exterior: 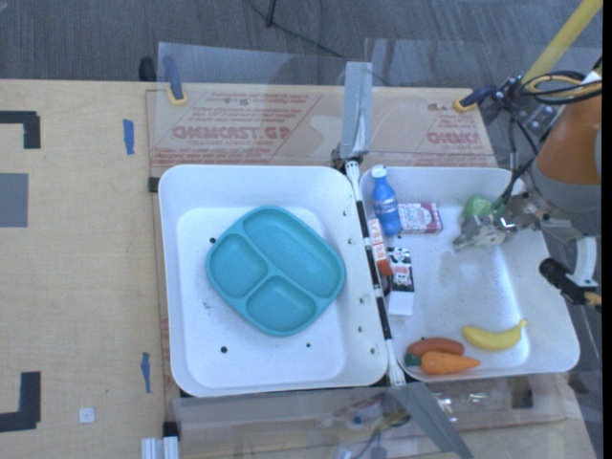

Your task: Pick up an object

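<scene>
Metal fingers of the hand (481,234) sit low over the right bin (535,352), at the right of the frame, and a green object (477,206) lies just above and touching them; whether the fingers are spread or closed, or have any hold on it, I cannot tell, since the parts blur together. That green thing is the nearest candidate, lying toward the upper left of the hand and close against it, so a grasp there would need little more than a short shift up the frame. Farther left in the same bin stand a blue bottle (385,203) and a small red and white box (419,218), with a dark packet (400,273) below them along the divider. Toward the lower right lie a banana (494,335), its long axis running left to right, and a carrot (444,361) near the bottom rim. The left bin (191,352) holds a teal divided plate (275,269), well apart from the hand. Both bins rest on the table (67,256).
</scene>
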Controlling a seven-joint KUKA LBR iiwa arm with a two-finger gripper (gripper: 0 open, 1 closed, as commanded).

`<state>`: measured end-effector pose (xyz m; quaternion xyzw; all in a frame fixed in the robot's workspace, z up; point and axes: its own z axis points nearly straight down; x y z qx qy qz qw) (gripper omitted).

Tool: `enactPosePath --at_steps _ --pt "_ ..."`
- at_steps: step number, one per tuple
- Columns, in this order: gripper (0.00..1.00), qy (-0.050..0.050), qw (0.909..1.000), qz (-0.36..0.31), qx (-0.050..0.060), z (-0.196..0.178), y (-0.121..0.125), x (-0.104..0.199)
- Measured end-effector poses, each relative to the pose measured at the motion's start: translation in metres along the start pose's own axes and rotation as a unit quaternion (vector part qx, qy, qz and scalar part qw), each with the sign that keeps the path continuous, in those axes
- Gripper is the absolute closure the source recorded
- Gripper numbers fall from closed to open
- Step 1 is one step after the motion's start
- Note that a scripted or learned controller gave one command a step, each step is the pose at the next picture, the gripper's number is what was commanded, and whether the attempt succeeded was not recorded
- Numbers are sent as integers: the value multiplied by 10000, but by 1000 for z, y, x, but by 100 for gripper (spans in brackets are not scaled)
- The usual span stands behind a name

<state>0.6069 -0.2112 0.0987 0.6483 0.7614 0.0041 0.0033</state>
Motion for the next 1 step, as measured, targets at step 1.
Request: enactPosePath --at_steps 1 --pt "100 -13 9991 426 37 -126 7 54"
